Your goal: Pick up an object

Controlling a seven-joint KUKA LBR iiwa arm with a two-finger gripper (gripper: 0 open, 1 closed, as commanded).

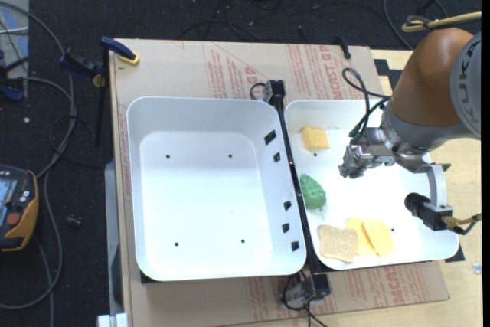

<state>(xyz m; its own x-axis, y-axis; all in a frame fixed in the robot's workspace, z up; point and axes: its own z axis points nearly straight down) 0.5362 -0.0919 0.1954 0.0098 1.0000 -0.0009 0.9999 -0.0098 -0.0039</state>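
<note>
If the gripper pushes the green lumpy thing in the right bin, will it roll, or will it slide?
The green thing looks rounded and bumpy, so it would probably tumble a little, not slide cleanly. It lies near the right bin's left wall, so a leftward push may jam it there. Its uneven surface suggests that a two-finger pinch could slip off; whether it is soft cannot be told.

Grey arm (459, 99), bulbous orange band, black cables looped at wrist, grey metal gripper (354, 165)

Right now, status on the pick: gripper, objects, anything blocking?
Gripper over right bin, nothing seen between fingers. Yellow block, green piece, bread slice, yellow slices all loose on bin floor. Nothing blocking.
</note>
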